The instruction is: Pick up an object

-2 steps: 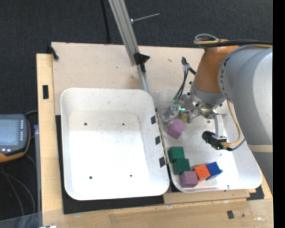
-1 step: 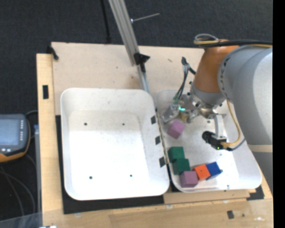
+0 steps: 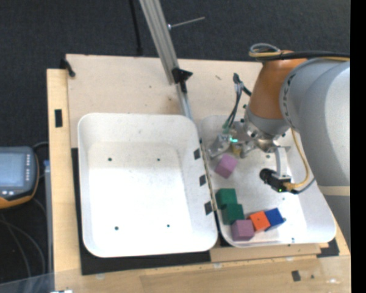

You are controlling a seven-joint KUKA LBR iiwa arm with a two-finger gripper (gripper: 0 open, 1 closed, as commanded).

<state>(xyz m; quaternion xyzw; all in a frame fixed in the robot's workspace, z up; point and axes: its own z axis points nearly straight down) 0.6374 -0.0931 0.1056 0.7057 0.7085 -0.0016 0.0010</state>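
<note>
My gripper [image 3: 222,146] hangs over the upper left part of the right bin [image 3: 322,223], below the arm's orange band. A tilted pink-purple block [image 3: 226,165] sits right under the gripper's tip, touching or nearly touching it; whether it is gripped is not visible. Toward the bin's front lie two green blocks [image 3: 230,204] side by side, then a second purple block [image 3: 243,229], an orange block [image 3: 260,221] and a blue block [image 3: 273,217] in a row along the front wall.
The left bin [image 3: 85,163] lies beside the right one, their walls meeting near the gripper. A slanted metal post [image 3: 161,35] rises behind the bins. A black cable fitting [image 3: 274,179] hangs off the arm over the right bin.
</note>
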